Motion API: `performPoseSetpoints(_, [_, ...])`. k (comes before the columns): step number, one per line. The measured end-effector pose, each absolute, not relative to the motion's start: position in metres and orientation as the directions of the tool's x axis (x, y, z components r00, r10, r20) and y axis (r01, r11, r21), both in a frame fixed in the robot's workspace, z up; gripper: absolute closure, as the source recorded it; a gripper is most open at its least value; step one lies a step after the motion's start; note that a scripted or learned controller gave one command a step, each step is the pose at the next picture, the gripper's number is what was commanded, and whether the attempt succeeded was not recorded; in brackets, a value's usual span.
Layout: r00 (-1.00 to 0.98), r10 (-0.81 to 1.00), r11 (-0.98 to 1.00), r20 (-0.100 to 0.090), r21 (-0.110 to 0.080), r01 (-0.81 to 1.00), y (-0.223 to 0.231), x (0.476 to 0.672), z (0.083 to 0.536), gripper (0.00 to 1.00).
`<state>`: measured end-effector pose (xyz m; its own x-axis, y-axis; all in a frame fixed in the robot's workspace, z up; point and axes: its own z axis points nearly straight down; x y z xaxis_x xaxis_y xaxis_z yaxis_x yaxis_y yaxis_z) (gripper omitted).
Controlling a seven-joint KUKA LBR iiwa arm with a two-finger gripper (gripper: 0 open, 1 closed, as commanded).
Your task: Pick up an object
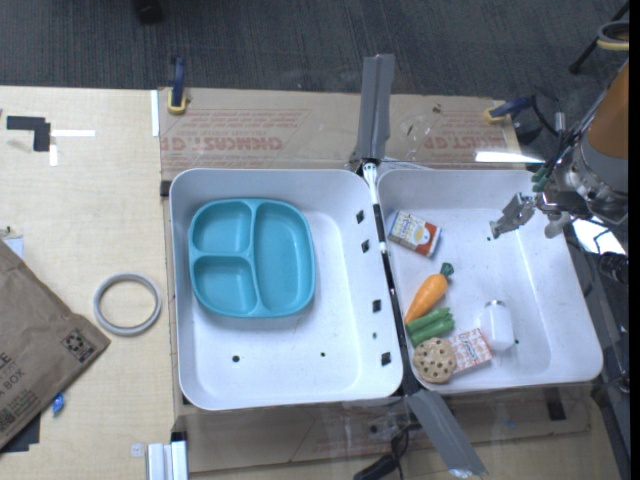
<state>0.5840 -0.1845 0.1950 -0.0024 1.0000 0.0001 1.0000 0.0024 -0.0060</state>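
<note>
The right bin point(560, 368) holds a small orange-and-white carton point(413, 233), a toy carrot point(428, 293), green beans point(431, 323), a cookie point(433, 360) on a pinkish packet point(470, 349), and a white oval object point(497, 325). My gripper point(528, 215) hangs over the bin's upper right part, fingers spread open with nothing between them. It stands well to the right of the carton and above the white object.
The left bin point(200, 368) holds a blue divided plate point(252, 258). A grey ring point(127, 301) and a brown paper bag point(35, 343) lie on the bench at left. A grey divider post point(376, 108) stands between the bins at the back.
</note>
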Motion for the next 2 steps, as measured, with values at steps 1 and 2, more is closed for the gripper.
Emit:
performPoseSetpoints(1, [-0.143,0.990,0.143,0.004,0.000,0.990,-0.216,0.633,0.099,0.00])
performPoseSetpoints(2, [-0.689,0.725,0.689,0.000,0.000,0.725,-0.223,0.604,0.166,0.00])
